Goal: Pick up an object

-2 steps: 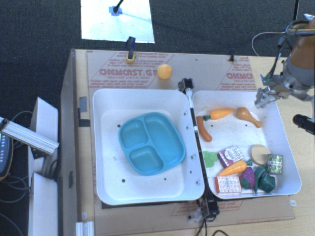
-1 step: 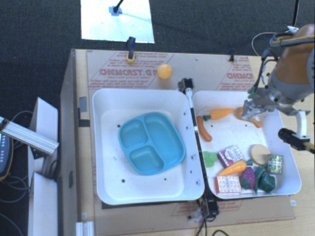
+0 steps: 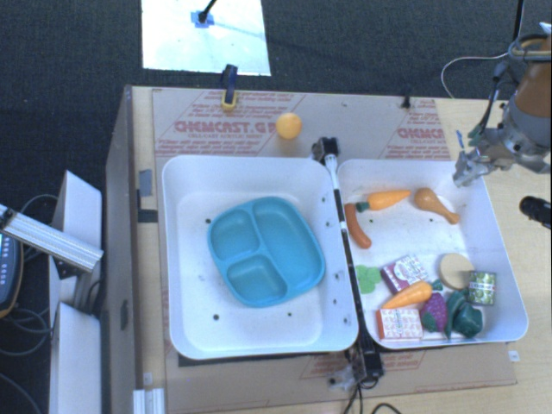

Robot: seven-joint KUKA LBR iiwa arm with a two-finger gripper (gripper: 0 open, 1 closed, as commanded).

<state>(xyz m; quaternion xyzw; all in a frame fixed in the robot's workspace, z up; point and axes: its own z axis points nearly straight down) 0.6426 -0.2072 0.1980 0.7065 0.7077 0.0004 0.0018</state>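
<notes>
Left white bin point(image 3: 185, 257): holds a light-blue three-compartment plastic plate point(image 3: 266, 250).
Bench top: small yellow ball point(image 3: 288, 126), behind the bins.
Right white bin point(image 3: 504, 266): toy food; orange carrot point(image 3: 386, 200), tan drumstick point(image 3: 434, 203), red sausage point(image 3: 356, 226), purple grapes point(image 3: 435, 312).
Gripper point(image 3: 466, 169): above the right bin's far corner, nothing between its fingers; spread cannot be told.
</notes>
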